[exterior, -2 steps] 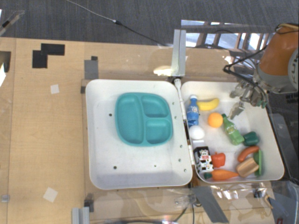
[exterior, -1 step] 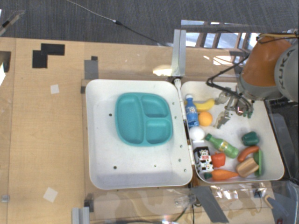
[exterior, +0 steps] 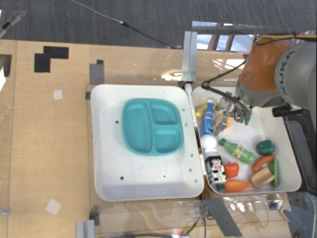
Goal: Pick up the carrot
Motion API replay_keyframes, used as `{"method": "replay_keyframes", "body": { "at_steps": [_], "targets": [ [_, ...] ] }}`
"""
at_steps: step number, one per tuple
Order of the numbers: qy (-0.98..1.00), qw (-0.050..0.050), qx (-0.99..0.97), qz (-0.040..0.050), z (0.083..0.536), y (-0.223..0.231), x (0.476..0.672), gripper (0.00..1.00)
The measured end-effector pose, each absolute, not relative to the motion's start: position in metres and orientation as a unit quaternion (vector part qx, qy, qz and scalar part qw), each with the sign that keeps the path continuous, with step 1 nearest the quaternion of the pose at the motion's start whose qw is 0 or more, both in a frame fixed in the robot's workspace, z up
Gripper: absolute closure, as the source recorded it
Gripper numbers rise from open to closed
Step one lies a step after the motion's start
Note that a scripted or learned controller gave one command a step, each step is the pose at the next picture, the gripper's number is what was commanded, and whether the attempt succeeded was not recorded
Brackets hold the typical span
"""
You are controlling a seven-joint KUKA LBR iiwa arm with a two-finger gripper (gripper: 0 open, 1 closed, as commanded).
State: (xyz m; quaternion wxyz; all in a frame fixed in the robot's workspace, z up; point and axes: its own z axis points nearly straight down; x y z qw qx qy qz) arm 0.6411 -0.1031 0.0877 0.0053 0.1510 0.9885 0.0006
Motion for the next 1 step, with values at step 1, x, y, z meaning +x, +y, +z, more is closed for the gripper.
{"method": "replay_keyframes", "body": {
  "at_steps": [1],
  "targets": [
    [0.989, 0.009, 0.148, 0.0012, 0.0987, -0.1015, 0.6439, 1.00]
  ]
}}
